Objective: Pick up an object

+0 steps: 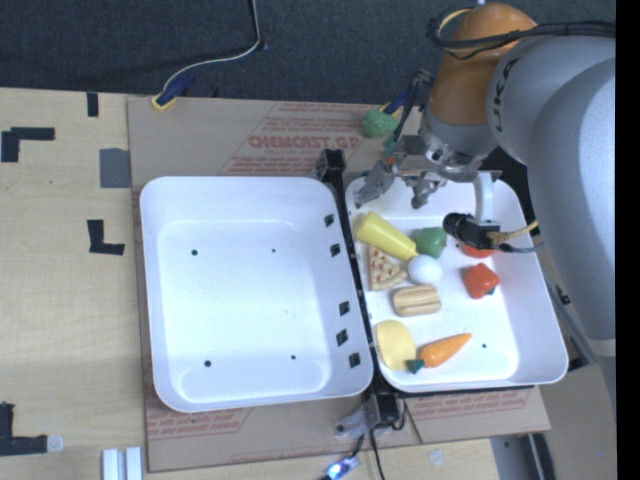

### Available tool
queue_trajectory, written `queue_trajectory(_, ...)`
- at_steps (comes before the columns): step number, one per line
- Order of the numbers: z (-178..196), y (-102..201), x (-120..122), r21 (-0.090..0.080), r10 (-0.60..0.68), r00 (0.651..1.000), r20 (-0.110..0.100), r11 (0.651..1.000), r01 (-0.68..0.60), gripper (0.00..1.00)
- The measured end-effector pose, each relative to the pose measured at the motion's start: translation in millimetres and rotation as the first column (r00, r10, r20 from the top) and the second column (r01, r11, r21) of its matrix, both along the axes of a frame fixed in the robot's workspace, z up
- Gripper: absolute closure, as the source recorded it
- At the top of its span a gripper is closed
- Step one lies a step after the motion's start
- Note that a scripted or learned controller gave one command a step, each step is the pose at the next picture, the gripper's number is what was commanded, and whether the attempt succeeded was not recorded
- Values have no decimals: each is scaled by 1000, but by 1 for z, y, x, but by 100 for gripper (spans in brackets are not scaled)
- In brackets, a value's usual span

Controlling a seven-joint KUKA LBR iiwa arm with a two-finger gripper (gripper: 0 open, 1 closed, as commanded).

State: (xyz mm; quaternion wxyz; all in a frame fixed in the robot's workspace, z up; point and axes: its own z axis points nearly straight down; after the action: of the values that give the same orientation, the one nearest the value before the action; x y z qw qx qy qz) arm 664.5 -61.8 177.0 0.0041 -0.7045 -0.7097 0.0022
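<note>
We judge the small orange plastic carrot point(443, 349) light, rigid and slick; we'd pinch its thicker middle. The two-finger gripper point(410, 183) hangs over the right white bin point(535, 313); whether it is open we cannot tell.

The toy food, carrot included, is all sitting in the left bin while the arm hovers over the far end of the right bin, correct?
Not quite. The camera view shows the toy food, including the carrot, in the right bin, beneath the arm's gripper. The left bin has none.

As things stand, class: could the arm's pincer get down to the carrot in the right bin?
Probably yes. The carrot lies uncovered near the right bin's front edge, apart from the red piece; the pincer hovers at the far end.
</note>
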Motion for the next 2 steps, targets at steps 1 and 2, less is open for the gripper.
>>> queue_trajectory(1, 7, 103, 3, 0, 4, 1000, 8, 1000, -4, 0)
queue_trajectory(2, 39, 155, 4, -1, -1, 1000, 10, 1000, 1, 0)
